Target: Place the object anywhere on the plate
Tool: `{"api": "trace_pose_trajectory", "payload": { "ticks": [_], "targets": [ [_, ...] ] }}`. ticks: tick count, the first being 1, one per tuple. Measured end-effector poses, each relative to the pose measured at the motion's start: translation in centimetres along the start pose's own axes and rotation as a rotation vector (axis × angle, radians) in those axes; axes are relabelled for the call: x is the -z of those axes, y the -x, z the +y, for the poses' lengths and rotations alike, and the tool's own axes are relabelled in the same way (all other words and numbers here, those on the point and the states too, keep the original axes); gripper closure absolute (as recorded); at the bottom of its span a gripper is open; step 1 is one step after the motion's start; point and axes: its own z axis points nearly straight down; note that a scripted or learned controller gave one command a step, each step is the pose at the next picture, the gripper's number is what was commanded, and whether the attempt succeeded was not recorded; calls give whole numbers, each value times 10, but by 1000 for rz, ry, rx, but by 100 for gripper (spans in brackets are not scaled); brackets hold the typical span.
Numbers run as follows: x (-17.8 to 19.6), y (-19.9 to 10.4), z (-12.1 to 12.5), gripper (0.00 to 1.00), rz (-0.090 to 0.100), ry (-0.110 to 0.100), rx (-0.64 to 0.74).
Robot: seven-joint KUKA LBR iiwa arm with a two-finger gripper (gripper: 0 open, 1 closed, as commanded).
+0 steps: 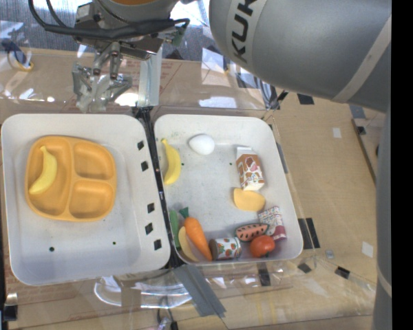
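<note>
An orange divided plate (pixel 89 196) lies in the left bin (pixel 69 260). A yellow banana (pixel 44 171) rests in the plate's long left compartment. My gripper (pixel 102 88) hangs high above the far rim of the left bin, well apart from the plate and the banana. Its fingers (pixel 87 88) stand spread, with nothing between them. The arm's big grey body covers the top right of the view.
The right bin (pixel 217 184) holds a second banana (pixel 171 162) by the dividing wall, a white egg (pixel 202 144), a small carton (pixel 250 172), a yellow wedge (pixel 249 200), a carrot (pixel 196 236), a can (pixel 225 248), a tomato (pixel 261 246) and other toy food.
</note>
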Motion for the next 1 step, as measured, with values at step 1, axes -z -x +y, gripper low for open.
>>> {"api": "trace_pose_trajectory", "payload": {
  "ticks": [1],
  "targets": [
    [-28, -23, 66, 100, 3, 7, 303]
  ]
}}
